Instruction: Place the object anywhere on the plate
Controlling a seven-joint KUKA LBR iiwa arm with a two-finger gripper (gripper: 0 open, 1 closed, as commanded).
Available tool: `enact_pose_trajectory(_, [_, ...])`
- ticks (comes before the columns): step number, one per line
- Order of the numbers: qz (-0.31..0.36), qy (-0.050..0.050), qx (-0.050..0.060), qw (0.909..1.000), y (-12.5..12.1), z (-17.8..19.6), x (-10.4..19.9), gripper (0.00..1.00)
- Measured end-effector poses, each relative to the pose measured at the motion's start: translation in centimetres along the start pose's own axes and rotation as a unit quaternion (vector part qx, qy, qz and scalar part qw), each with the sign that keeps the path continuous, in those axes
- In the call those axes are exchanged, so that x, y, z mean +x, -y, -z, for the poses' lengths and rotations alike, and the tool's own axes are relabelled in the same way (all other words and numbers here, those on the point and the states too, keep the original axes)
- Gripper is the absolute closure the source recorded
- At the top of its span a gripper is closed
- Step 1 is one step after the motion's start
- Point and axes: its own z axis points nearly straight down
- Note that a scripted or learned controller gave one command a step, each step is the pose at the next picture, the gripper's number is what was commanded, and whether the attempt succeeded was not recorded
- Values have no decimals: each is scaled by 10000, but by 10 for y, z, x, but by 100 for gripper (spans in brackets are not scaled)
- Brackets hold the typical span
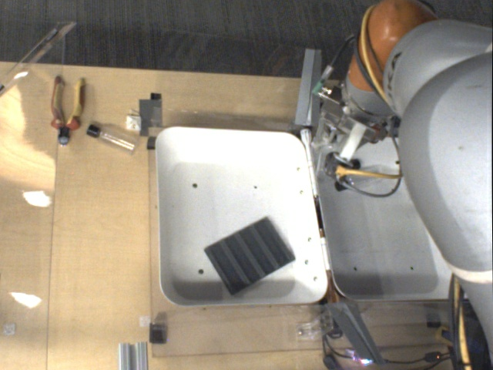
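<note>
— Looking at the left bin, what lies in it?

— A dark ridged rectangular piece, the only candidate for the plate, sits flat on the floor of that bin in the lower middle of the frame. It is turned at a slant, its long ribs running from lower left to upper right, and it rests near the bin's lower wall without touching it.

— And the arm?

— The grey arm fills the right side of the frame, its orange band at the upper right. The gripper hangs over the upper left corner of the right bin, just beside the wall shared by the two bins. Its mechanism is a tangle of metal and cable from this angle, so whether it is wide or narrow cannot be told, and nothing can be seen held in it.

— How far is it from the ridged piece?

— Well apart: the piece is in the other bin, lower and to the left.

— Anything on the bench itself?

— At the upper left, red-handled pliers lie beside a small clear vial with a dark cap. A small dark bracket stands just off the left bin's upper left corner.
</note>
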Motion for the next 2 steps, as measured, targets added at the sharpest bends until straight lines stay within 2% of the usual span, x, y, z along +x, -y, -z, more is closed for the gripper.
enact_pose_trajectory(1, [3428,-12,-15,9394,39,10,77,100])
enact_pose_trajectory(2, [4150,-9,-6,9098,66,-53,122,100])
